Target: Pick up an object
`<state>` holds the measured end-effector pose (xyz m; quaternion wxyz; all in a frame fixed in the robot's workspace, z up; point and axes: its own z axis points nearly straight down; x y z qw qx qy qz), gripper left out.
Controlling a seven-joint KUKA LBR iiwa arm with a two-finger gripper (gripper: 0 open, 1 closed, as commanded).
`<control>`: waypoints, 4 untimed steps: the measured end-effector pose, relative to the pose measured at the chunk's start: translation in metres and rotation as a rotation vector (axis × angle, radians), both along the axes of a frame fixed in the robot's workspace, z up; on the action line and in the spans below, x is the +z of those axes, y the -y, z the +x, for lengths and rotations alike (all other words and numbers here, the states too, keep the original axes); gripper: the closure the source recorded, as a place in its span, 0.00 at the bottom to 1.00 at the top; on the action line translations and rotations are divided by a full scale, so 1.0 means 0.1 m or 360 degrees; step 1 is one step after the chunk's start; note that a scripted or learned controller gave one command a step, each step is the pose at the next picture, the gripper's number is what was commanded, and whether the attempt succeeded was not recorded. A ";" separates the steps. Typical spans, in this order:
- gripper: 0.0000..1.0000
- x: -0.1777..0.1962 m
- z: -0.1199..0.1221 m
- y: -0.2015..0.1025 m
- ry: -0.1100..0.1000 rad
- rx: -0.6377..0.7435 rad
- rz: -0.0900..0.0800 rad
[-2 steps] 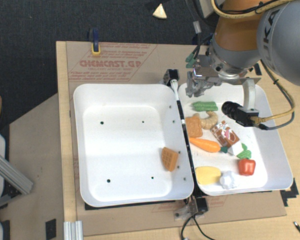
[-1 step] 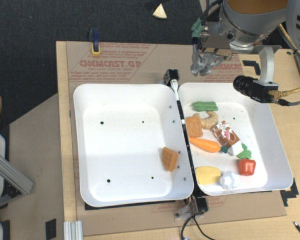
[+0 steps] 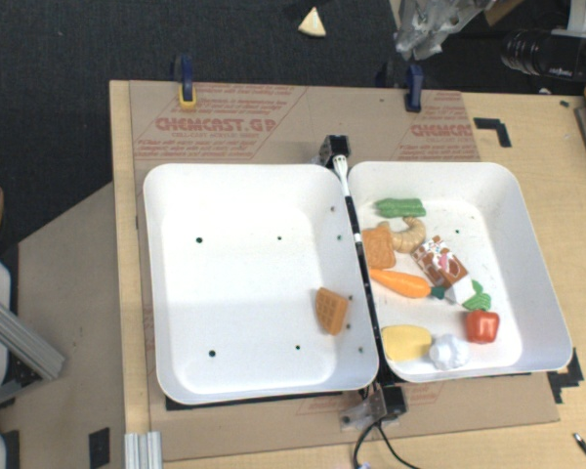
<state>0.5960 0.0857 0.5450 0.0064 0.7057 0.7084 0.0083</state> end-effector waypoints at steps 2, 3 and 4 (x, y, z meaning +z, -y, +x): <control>1.00 0.01 -0.24 1.09 -0.0028 -0.0005 -0.0007; 1.00 0.12 -0.23 1.09 -0.0022 -0.0005 -0.0009; 1.00 0.23 -0.23 1.09 -0.0015 -0.0004 -0.0011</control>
